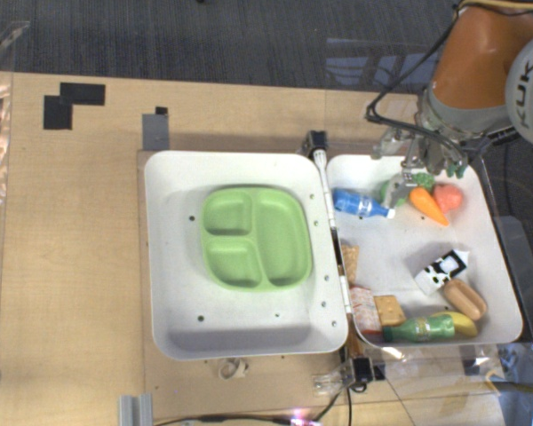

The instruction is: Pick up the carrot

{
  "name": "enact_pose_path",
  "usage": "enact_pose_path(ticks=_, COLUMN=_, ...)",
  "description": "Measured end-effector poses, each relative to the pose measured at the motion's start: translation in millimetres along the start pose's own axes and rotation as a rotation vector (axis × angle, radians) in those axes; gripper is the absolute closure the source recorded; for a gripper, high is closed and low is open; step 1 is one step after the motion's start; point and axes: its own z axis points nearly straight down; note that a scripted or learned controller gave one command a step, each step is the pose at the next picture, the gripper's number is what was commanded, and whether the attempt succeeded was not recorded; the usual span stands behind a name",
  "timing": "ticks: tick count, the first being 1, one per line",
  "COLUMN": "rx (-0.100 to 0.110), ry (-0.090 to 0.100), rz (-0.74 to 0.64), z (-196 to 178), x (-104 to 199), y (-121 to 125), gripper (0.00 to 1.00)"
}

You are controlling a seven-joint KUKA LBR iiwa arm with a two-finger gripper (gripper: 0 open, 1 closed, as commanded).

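Carrot (426, 204) lies just below the gripper (424, 169), its green leafy top (415, 182) pointing up toward the fingertips and its orange body slanting away down to the right, on the floor of the right bin (400, 264); whether the fingers are spread or pressed together, or touch the leaves at all, cannot be told, since the wrist and its cables hide them. Touching the carrot on the gripper's right-hand side in the view is a pinkish-red round fruit (450, 197). To the gripper's left and a little lower lies a blue bottle (359, 204), near the bin's dividing wall. Further below the gripper sits a black-and-white cow toy (442, 270), with a hot dog (464, 299) just beyond it. At the bin's near edge, well apart from the gripper, lie a green bottle (419, 328) beside a yellow piece (463, 325) (possibly a banana), a square cracker (388, 309), and a red-and-white packet (363, 307). Far off to the gripper's left, the left bin (169, 264) holds a green divided plate (254, 238), lying flat near its middle.
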Motion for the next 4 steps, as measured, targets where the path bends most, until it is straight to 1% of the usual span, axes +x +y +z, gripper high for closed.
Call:
enact_pose_path(ticks=1, rx=0.002, ry=0.000, rz=-0.295, z=102, x=-1, y=-74, gripper=0.00)
enact_pose_path(ticks=2, rx=0.002, ry=0.000, rz=-0.484, z=102, x=73, y=-117, gripper=0.00)
enact_pose_path(ticks=3, rx=0.004, ry=-0.006, rz=-0.099, z=101, x=100, y=-115, gripper=0.00)
enact_pose_path(ticks=4, rx=0.005, ry=-0.010, rz=-0.138, z=99, x=142, y=-78, gripper=0.00)
